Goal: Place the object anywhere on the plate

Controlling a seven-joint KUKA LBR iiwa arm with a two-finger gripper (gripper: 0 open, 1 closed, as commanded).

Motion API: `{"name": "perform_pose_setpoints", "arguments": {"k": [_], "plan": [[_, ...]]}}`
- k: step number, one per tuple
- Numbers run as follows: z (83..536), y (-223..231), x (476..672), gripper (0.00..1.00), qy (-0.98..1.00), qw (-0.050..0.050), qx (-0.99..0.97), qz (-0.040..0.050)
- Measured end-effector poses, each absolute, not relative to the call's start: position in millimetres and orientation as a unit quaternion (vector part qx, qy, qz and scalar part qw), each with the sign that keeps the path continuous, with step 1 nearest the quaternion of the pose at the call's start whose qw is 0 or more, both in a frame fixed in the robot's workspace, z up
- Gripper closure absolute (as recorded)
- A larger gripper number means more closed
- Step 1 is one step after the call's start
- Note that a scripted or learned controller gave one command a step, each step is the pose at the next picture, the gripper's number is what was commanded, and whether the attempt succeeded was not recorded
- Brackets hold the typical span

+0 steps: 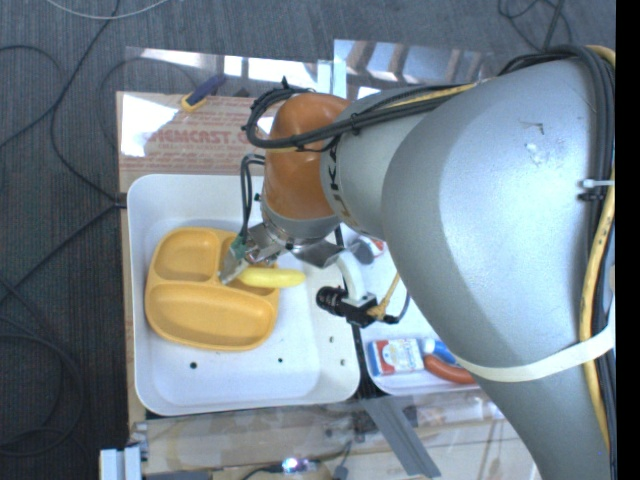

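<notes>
1. The claw (238, 258) sits low at centre-left, over the plate's right edge; whether it is spread or pinching, I cannot tell.
2. A banana (271, 279) lies just right of it, touching the rim of the yellow plate (205, 313).
3. The plate rests in the left white bin (180, 388).
4. Lower right, a box (397, 354) lies in the other bin.

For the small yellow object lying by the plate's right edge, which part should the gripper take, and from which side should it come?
Probably the middle of the yellow object, from above. It is long and slim and lies roughly flat, left to right in the camera view, so closing across its narrow width seems surest. Its left end sits at the rim of the yellow plate, under the gripper, so that end looks crowded.
</notes>
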State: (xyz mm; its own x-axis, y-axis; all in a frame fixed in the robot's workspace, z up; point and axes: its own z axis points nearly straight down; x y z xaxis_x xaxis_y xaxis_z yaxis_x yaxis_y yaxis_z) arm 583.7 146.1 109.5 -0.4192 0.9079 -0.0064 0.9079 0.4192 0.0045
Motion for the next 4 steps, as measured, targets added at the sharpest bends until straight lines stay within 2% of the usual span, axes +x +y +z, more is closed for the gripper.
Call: {"name": "perform_pose_setpoints", "arguments": {"k": [4], "plan": [[109.6, 146.1, 583.7, 0.0, 0.842, 0.004, 0.539, 0.0002]]}}
